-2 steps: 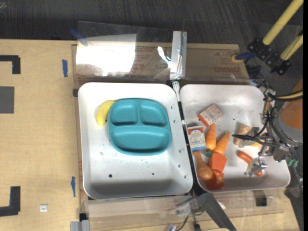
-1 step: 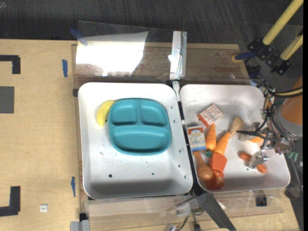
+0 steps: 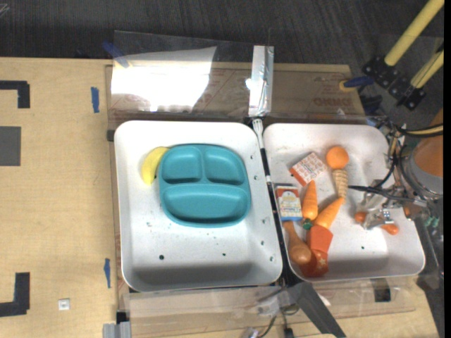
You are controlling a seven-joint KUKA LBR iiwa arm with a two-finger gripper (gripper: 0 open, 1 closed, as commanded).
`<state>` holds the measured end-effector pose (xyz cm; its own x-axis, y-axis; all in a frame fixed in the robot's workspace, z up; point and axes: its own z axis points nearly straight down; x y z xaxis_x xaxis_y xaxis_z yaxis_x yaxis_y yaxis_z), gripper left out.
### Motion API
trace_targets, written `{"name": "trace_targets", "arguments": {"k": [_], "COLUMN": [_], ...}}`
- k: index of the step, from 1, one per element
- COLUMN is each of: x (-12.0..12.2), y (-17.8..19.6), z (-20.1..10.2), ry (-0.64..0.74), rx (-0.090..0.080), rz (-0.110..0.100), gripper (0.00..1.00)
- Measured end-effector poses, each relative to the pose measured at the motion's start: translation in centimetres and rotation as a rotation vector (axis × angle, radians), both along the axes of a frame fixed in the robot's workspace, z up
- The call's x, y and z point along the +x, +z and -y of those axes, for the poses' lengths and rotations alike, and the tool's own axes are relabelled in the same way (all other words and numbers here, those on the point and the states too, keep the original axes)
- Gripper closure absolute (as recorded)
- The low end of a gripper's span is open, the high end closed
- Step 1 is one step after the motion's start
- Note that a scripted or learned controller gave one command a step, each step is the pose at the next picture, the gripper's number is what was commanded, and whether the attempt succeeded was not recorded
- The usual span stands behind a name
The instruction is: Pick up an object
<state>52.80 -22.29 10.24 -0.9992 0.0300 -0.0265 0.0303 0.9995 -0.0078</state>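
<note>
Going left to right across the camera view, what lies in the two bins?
Yellow banana-like piece → teal divided plate → small carton by the divider → orange ball → gripper at the right bin's right side.

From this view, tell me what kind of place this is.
Likely a robot lab's grasping test bench: two white bins taped to a cardboard-covered table, toy food and a teal divided tray inside, the arm's gripper reaching in.
</note>
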Motion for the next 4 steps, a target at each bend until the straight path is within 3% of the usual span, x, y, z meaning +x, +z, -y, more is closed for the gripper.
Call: {"name": "trace_targets", "arguments": {"k": [1,2,3,4], "x": [1.8,1.6,1.4,0.0], "y": [7.0,6.7,-1.3,-1.3], "z": [-7.5,-7.2,-7.2,-7.3], "ry": [-0.146,-0.151,-0.252,-0.282], "rx": [0.011,0.01,0.011,0.011], "rz": [-0.012,-0.019,-0.013,-0.012], "gripper": [1.0,0.0,0.0,0.0]}}
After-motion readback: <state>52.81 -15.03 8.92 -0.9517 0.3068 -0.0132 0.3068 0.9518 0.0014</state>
